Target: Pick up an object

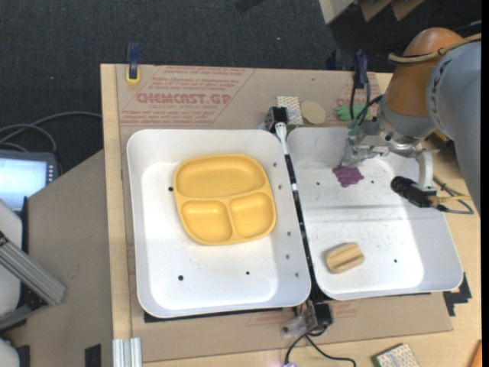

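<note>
In the right bin [428, 270], near its back, lies a small purple object [348, 176]. My gripper [356, 157] hangs right over the purple object's back edge, touching or nearly touching it; the view does not show a grasp. A tan, bread-like block [344, 257] rests near the front of the same bin. The left bin [149, 205] holds a yellow divided plate [225, 198], lying flat in the middle.
Both bins sit on a cardboard-covered bench [191, 98]. Behind the right bin lie a tan disc [313, 112] and a green item [348, 113]. A blue clamp [134, 72] grips the bench's back left corner. The grey arm [451, 75] crosses over the right bin's back right.
</note>
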Robot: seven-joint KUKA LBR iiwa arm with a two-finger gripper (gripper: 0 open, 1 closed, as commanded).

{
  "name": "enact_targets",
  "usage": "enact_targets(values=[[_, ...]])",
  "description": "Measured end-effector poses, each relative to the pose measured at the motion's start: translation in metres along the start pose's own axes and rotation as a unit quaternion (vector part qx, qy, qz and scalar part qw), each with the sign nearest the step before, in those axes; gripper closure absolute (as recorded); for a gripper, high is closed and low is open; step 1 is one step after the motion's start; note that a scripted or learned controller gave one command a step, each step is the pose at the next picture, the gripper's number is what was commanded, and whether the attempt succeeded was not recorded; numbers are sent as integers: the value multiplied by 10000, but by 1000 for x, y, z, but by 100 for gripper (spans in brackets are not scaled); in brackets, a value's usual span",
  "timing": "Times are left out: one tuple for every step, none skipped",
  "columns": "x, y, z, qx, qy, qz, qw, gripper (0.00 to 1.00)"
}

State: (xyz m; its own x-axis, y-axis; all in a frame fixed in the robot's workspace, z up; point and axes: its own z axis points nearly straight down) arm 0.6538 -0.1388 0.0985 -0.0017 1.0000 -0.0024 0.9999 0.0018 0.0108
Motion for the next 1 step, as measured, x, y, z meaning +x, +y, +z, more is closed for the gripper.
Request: enact_targets(values=[[0,0,1,9,0,-1,10000,0]])
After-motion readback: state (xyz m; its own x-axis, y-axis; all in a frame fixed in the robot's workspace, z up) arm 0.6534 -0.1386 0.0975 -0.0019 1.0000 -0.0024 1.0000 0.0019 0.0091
